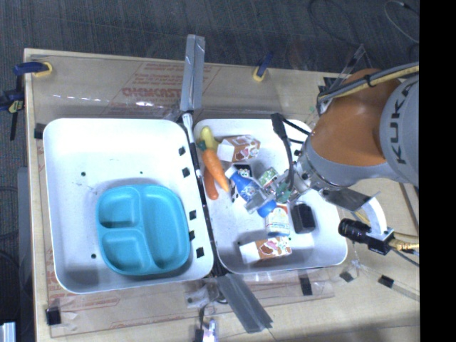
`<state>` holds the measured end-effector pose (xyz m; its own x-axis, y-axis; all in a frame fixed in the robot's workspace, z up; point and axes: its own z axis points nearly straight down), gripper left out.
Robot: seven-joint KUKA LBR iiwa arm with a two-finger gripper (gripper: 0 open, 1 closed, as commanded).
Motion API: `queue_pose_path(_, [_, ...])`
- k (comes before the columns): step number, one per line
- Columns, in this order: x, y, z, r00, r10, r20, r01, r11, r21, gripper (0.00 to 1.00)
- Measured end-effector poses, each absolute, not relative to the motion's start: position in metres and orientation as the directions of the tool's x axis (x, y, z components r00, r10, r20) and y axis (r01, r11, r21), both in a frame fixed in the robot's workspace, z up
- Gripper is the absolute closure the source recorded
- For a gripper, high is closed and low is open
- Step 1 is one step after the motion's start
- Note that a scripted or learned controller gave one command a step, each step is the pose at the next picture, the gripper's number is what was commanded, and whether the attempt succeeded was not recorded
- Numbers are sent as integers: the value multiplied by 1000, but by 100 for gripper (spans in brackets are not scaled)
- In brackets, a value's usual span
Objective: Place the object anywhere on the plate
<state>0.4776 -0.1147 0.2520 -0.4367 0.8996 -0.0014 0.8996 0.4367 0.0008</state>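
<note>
Nearest in the right bin [335, 251] lies a small carton [267, 248], with a white bottle [278, 221] and a black block [303, 217] just beyond it. In the left bin [64, 191] the blue plate [142, 228] sits toward the near side, nothing on it. Farther in, the gripper [285, 189] is down among a blue pouch [246, 188] and green-printed packets [269, 177]; I cannot tell how it is set, since the wrist covers it. This looks like the picking step: no object is visibly lifted. The next move calls for a firm hold, a clean rise, then travel left over the divider. A carrot [214, 173], a banana [207, 138] and another carton [242, 148] lie farther back. The arm [356, 134] is cut off at the right.
</note>
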Motion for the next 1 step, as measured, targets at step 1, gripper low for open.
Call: queue_pose_path(1, [478, -115, 252, -437, 900, -1, 900, 437, 1, 0])
